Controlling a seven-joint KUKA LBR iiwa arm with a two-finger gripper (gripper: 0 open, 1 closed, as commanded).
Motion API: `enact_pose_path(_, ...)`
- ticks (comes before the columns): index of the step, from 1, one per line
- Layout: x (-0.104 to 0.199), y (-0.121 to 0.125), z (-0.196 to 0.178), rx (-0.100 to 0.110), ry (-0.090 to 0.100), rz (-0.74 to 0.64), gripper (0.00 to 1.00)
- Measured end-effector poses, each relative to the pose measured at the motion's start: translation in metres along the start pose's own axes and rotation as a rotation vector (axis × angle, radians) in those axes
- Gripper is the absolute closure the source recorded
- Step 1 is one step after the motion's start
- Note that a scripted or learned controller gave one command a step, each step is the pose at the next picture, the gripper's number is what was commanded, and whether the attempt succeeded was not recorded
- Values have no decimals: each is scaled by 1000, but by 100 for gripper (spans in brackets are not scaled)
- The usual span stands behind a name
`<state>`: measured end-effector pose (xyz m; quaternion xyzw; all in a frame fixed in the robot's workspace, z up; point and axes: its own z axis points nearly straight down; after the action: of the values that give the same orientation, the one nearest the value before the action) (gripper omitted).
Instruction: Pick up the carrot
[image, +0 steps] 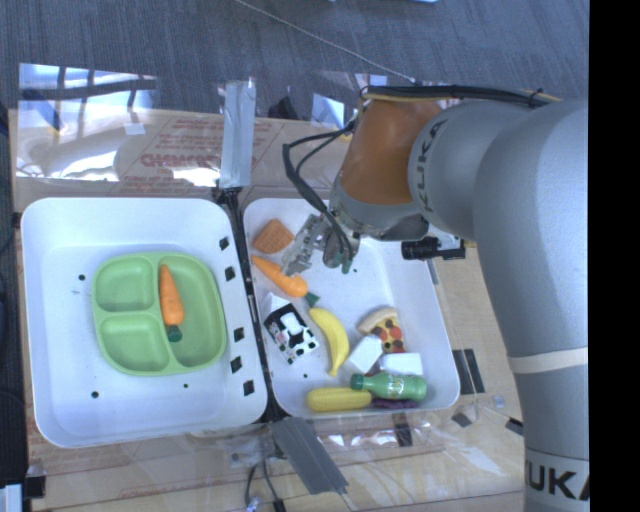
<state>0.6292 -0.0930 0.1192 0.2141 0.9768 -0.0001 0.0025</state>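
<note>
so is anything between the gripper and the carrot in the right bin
Nothing visible. The two-finger gripper hangs just above and right of the orange carrot in the right bin; the orange wedge-shaped toy lies beside them, off the path.

Glossy white plastic bins (60, 400); matt green plastic plate (125, 350).

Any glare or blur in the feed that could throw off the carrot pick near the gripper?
Camera view: glare sits on the reflective strips beyond the bins, not inside them. The carrot in the right bin is evenly lit and fairly sharp. The gripper above it looks slightly blurred. The whole image is soft, low resolution.
</note>
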Motion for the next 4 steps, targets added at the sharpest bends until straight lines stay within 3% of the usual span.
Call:
enact_pose_path(1, 64, -29, 8, -14, -40, -122, 100)
enact_pose_path(2, 64, -32, 10, -9, -37, -120, 0)
enact_pose_path(3, 14, -21, 26, 1, 3, 219, 0)
enact_pose_path(4, -21, -53, 26, 1, 2, 73, 0)
